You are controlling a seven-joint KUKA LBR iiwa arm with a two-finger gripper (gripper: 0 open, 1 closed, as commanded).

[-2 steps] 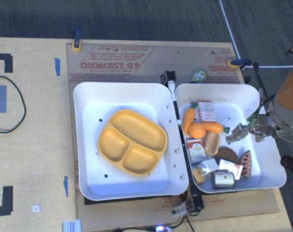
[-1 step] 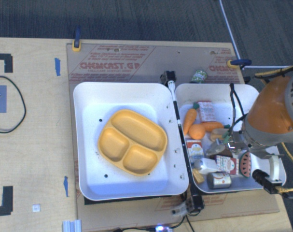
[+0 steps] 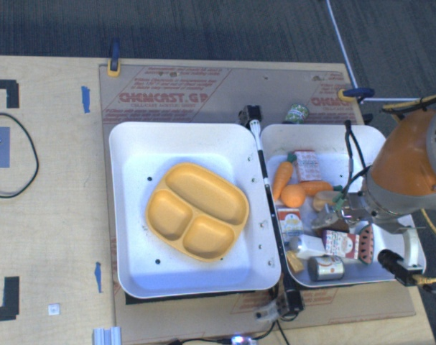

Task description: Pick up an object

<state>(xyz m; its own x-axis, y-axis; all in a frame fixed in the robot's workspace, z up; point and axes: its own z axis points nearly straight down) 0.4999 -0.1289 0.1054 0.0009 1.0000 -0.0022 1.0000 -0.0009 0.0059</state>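
- End effector is reaching from the frame's right into the right bin above cluttered toy food; its opening cannot be told.
- Yellow divided tray is lying in the left bin.

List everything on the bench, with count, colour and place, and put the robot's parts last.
bins: 2, white, side by side on the bench
divided tray: 1, yellow, middle of the left bin
carrot: 1, orange, upper left of the right bin
orange ball: 1, orange, right bin, just below the carrot
small cartons: several, red and white, right bin
can: 1, grey, near front edge of the right bin
clamps: 2, blue and yellow, back corners of the board
arm: 1, grey and orange, over the right bin
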